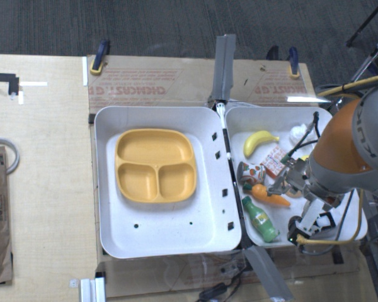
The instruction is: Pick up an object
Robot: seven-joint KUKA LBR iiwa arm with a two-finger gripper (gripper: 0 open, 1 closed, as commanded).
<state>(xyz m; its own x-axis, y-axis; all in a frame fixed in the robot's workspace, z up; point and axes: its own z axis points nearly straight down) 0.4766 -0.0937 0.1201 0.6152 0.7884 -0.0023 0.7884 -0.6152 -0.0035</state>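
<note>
The right bin (239, 119) holds a yellow banana (260, 141), a red and white carton (274, 163), a red and brown item (251, 172), an orange carrot (269, 196) and a green bottle (261, 219). My gripper (282, 182) comes in from the right and sits low in this bin. It is just above the carrot's right end and beside the carton. The wrist hides the gripper's tip, and I cannot tell whether it touches the carrot.
A yellow divided plate (156, 165) lies in the left bin (107, 231). A small white object (298, 133) rests at the right bin's back. Cables and the arm body (343, 150) crowd the right bin's right side.
</note>
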